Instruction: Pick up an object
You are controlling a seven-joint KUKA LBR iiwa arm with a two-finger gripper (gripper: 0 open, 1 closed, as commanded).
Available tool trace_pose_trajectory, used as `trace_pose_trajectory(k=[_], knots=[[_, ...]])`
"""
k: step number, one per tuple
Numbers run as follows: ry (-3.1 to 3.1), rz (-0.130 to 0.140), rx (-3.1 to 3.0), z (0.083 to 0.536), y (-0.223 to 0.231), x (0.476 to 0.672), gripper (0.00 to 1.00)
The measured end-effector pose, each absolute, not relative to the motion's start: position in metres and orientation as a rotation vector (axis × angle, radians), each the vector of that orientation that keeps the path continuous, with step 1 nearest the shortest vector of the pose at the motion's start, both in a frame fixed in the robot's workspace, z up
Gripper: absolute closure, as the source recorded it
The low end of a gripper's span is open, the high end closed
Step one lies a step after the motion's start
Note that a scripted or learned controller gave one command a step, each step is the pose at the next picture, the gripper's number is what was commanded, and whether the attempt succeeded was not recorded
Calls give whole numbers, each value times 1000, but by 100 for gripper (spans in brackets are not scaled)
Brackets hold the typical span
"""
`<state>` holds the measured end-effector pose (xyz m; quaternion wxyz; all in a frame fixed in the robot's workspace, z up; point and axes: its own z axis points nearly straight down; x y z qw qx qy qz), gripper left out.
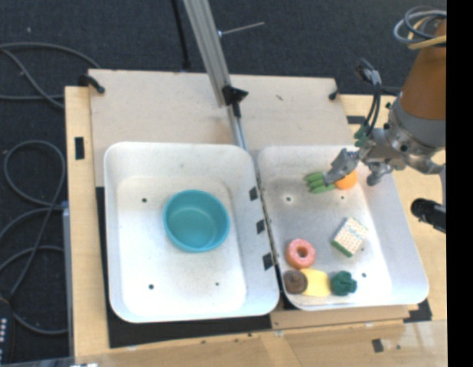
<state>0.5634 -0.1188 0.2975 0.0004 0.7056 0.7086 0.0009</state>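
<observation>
Nearest the camera, the pale wooden bench bears two shallow white bins. One teal plastic bowl sits alone in the left bin. The right bin groups five small toys for picking, and the end effector pinches a sixth, the orange-and-green toy carrot.

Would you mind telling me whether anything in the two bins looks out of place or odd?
Nothing stands out. The blue bowl sits upright in the left bin; the toy carrot, doughnut and other small toys lie loose in the right bin, none spilled.
</observation>
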Motion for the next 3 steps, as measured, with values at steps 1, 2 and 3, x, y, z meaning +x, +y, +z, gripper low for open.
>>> trace_pose_trajectory(k=[1, 2, 3], knots=[[2225, 4, 2217, 298, -119, 563, 0], [2221, -7, 2224, 240, -119, 572, 0], [2220, -7, 2224, 193, -127, 575, 0]])
